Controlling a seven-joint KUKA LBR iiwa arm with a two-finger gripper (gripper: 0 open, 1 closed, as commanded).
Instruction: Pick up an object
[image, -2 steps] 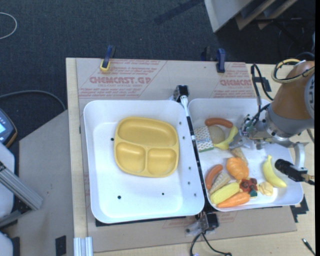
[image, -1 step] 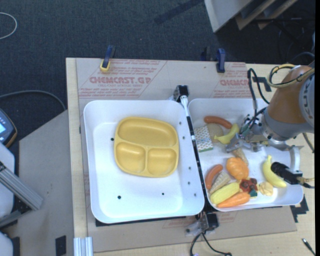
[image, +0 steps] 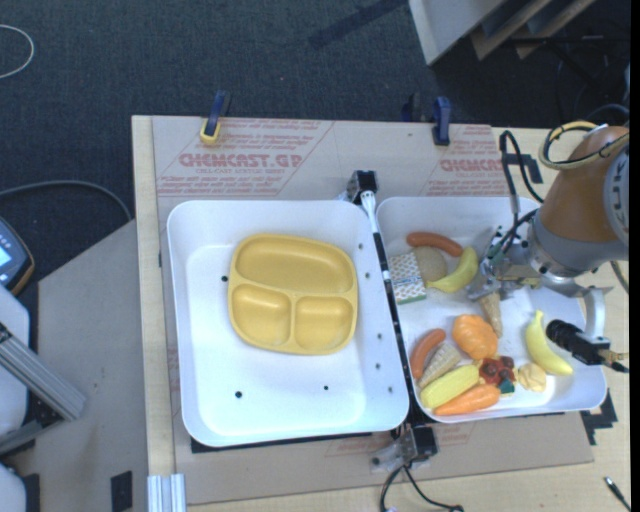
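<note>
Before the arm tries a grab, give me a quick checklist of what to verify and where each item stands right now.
1. Gripper is over the right bin, where the toy food lies: ok.
2. Fingers open or shut: cannot tell, cables and wrist hide them.
3. Anything already between the fingers: cannot tell.
4. Target apart from its neighbours: not ok, the curved banana beside the gripper touches the sausage and other pieces.
5. Yellow divided plate sits in the left bin, out of the arm's way: ok.

I see the bench (image: 160, 300) under brown printed paper, two white bins on it: left bin (image: 190, 330), right bin (image: 470, 212), touching.
</note>
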